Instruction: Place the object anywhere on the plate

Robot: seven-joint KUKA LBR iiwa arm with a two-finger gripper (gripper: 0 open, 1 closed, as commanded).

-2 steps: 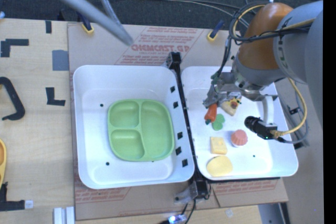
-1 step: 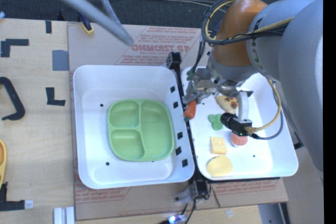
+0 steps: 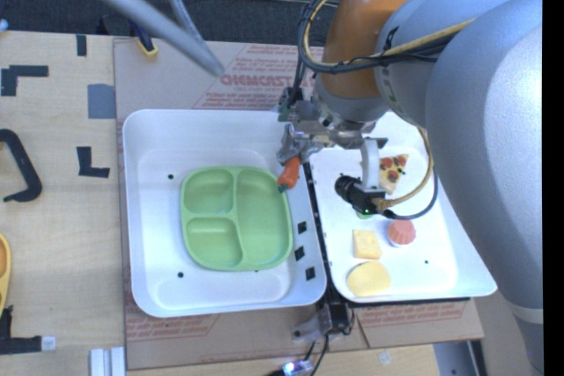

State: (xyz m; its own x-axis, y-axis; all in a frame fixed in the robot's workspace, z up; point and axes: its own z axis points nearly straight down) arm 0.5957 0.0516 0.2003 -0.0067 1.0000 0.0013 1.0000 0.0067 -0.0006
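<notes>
The claw [image 3: 293,161] was closed on what looked like a small orange carrot [image 3: 288,176], though the fingers blurred there. Just below-left of it lay the green divided plate [image 3: 236,218] in the left bin [image 3: 141,189].

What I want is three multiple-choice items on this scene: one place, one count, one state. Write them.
1. The green divided plastic plate lies: A in the left shallow white bin; B in the right bin; C on the bare bench.
2. Its compartments number: A two; B three; C five.
3. The small orange object is: A lying at the plate's middle; B at the end effector's tip, by the plate's rim; C lying in the right bin.
Key: 1 A, that bin's walls surround it. 2 B, ridges split it in three. 3 B, it sits right under the end effector.
</notes>
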